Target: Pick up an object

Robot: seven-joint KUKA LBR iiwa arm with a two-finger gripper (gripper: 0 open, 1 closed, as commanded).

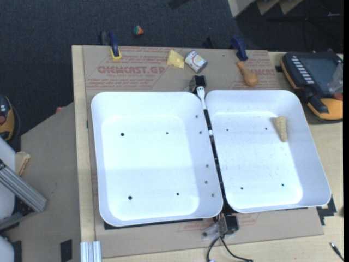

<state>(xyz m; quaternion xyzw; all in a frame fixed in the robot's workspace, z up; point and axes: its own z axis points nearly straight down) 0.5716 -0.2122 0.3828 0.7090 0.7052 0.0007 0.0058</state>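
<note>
Dark blue-grey carpet (82, 10) fills the far part of the scene, and a pale bench (327, 146) stands on it under a brown sheet (136, 69) printed with red "CHEMCAST" lettering.

The two white bins take up most of that sheet, side by side. The left bin (147, 162) has a few small dark dots across its floor. The right bin (256, 168) touches it along a dark strip (210, 141) that runs between their inner rims. The right bin's floor looks faintly speckled.

At the bench's right edge, beyond the right bin's far corner, lies a dark handheld pendant (312, 72) with an orange rim and rows of pale keys. At the lower left, off the bench, a length of grey metal rail (22, 189) slants across the floor.

The tan cone (280, 127), the thing to pick, lies inside the right bin near its far right corner, with its narrow end toward the near side and clear of the wall.

Smaller things sit on the brown sheet behind the bins:
- two blue clamps (114, 43) at the far edge
- a wooden-looking orange-brown piece (248, 75)
- a yellow wedge (175, 59)
- a small white box (195, 61) just beside the wedge

A tiny coloured ball (138, 30) lies on the carpet.
</note>
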